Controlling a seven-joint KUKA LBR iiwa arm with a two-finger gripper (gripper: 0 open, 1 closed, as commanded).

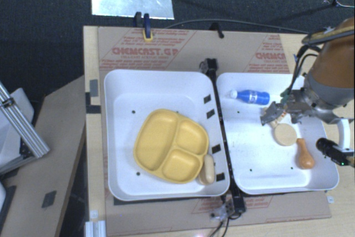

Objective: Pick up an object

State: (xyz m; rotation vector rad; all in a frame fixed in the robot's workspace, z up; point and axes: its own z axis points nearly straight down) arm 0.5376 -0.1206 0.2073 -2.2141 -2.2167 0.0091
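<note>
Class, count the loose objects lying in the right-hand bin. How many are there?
3: a blue bottle near the bin's far-left corner, a tan disc mid-bin, and an orange pear-shaped piece beside it. The arm may hide more.

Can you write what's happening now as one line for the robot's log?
gripper: low in right bin | nearest: round tan disc | blue bottle: lying flat | yellow tray: left bin

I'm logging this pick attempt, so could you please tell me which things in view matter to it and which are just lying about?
Matter: gripper; round tan disc just below it; blue bottle; orange pear-shaped piece; right bin.
Lying about: yellow divided tray; beige piece; left bin.
</note>
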